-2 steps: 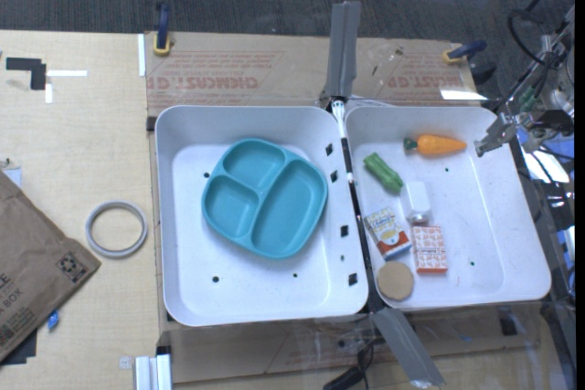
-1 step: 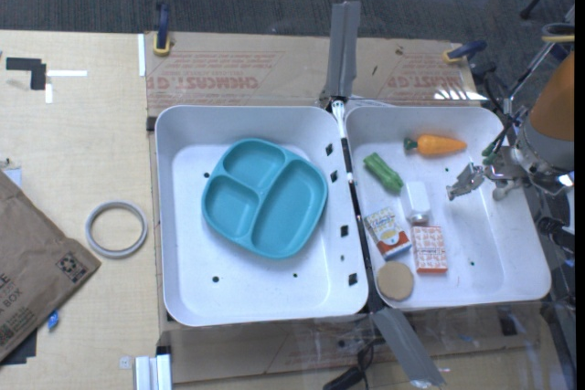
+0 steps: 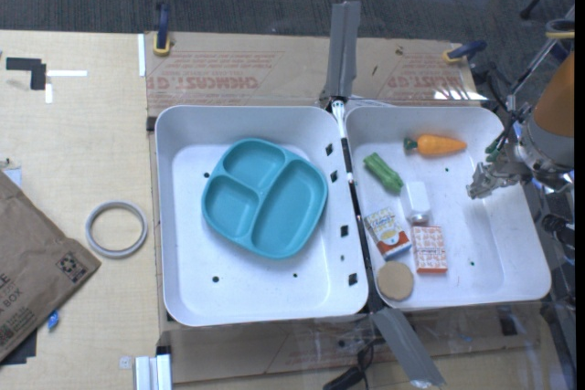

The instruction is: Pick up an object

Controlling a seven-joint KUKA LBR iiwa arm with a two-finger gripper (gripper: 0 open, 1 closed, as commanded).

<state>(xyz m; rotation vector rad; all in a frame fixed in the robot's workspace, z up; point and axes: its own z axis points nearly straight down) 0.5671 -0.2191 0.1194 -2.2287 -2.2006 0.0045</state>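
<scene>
Round cookie (image 3: pixel 396 281) sits nearest, at the right bin's (image 3: pixel 512 292) front; carrot (image 3: pixel 437 144) lies at its back, just beside the tool (image 3: pixel 482 184). Tool's opening, can't tell. Best bet: drop straight down, straddle the carrot's narrow width.

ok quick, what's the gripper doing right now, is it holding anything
Gripper: hanging over the right bin near its right wall, nothing seen in it; open or closed cannot be told.
</scene>
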